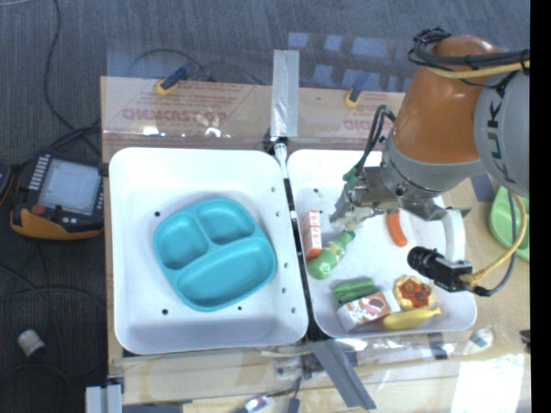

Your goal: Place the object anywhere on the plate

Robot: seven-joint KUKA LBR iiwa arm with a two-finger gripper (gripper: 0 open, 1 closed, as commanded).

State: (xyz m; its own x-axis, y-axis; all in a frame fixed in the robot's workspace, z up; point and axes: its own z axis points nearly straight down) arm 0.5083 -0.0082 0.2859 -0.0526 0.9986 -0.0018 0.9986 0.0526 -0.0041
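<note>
The gripper (351, 213) is seen low in the right bin (465, 317), just above the green bottle (327, 256); its state cannot be told (the wrist hides it). The blue plate (215, 252) lies in the left bin (129, 231).

We are looking at a robotics lab. A worktop (215, 114) of taped cardboard carries two white bins (129, 317) on grey office carpet (69, 76), with loose cables (43, 7) trailing across it. A teach pendant (56, 198) with a screen lies on the floor beside the worktop, and toy food (379, 304) fills one bin.
</note>
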